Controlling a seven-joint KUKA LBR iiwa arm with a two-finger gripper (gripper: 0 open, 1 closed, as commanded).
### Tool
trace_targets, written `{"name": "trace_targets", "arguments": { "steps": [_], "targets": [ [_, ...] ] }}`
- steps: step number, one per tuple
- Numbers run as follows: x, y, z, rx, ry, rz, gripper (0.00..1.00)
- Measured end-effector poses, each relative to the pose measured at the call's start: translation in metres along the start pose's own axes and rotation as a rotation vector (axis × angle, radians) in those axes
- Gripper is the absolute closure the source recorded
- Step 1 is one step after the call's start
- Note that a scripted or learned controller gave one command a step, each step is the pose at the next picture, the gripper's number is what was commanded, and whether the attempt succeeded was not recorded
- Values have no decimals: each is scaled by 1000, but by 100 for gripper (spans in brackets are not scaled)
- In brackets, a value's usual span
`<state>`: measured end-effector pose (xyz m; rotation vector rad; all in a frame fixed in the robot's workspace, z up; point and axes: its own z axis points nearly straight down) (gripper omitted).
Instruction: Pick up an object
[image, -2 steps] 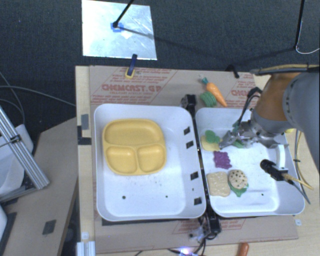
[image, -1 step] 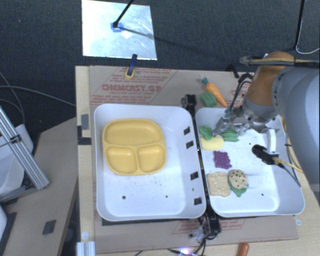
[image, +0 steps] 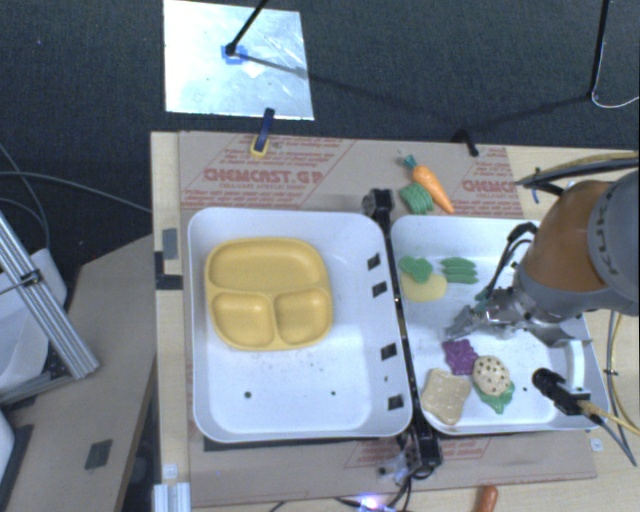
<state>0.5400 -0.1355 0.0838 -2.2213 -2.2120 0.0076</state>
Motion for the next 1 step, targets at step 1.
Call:
{"name": "trace_targets", "arguments": {
  "steps": [1],
  "targets": [
    [39, -42, 0, -5, 1, -6, 0]
  ]
}}
